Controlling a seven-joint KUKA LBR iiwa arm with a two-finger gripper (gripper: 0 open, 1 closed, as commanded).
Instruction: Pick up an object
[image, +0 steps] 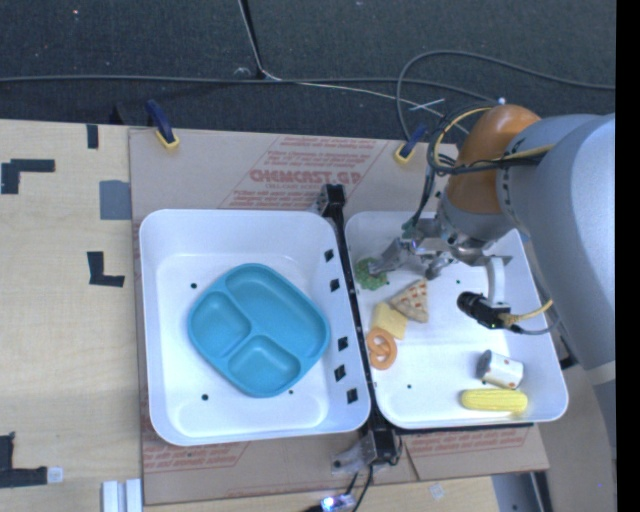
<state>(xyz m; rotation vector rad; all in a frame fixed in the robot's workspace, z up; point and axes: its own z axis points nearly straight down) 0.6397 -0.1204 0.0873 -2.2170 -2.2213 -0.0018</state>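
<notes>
My gripper (412, 266) hangs low over the upper left part of the right bin (545, 350), fingers spread open with nothing between them. One finger (388, 263) reaches toward a green broccoli piece (371, 273) by the bin's left wall. A pizza slice (411, 299) lies just in front of the gripper. Further forward lie a yellow cheese wedge (389, 320) and a pretzel (380, 348). A yellow corn cob (493, 401) and a small white and grey can (499, 369) rest at the front right.
The left bin (160, 250) bears a blue divided plate (258, 328). A black divider with clips (343, 300) separates the bins. A black plug with cable (482, 309) hangs off the wrist above the right bin. The grey arm (575, 210) covers the bin's back right.
</notes>
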